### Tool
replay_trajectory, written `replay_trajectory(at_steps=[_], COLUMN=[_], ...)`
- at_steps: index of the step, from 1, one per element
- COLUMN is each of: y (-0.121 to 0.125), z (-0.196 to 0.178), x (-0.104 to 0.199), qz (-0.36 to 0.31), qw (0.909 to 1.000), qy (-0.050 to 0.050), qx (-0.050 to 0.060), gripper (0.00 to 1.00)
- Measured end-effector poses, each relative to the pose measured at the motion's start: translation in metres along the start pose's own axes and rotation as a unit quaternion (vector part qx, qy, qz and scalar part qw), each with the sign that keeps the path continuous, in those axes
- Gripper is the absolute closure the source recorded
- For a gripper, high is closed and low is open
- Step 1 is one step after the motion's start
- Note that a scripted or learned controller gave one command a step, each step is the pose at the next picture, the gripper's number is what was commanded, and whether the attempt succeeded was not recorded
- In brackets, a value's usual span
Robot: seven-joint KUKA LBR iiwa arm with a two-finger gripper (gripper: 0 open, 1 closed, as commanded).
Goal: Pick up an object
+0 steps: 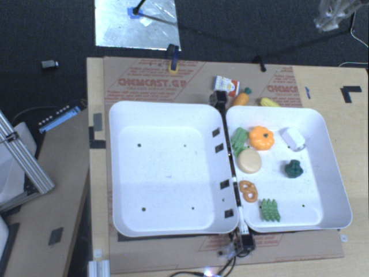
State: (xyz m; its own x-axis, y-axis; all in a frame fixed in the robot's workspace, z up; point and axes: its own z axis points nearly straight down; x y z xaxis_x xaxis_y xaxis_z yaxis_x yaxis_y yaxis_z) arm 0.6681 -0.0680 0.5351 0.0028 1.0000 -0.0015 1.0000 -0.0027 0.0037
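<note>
The left bin (167,172) sits beside the right bin (323,172), which holds an orange pumpkin (261,138), cream disc (249,161), white block (292,138), dark green piece (294,169) and pretzel (248,190); the tool's (336,7) state cannot be told

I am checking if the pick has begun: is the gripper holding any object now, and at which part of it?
Nothing is held. The gripper is up at the far right, away from the bins, and the orange pumpkin and other toys lie in the right bin.
</note>
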Motion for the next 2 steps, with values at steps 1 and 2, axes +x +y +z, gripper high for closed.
replay_trajectory(at_steps=[1,2], y=[-0.010,-0.023], z=[0.000,0.000], x=[0.004,0.017], qz=[-0.003,-0.003], qw=[1.0000,1.0000], qy=[0.000,0.000], qx=[0.001,0.001], gripper=[1.00,1.00])
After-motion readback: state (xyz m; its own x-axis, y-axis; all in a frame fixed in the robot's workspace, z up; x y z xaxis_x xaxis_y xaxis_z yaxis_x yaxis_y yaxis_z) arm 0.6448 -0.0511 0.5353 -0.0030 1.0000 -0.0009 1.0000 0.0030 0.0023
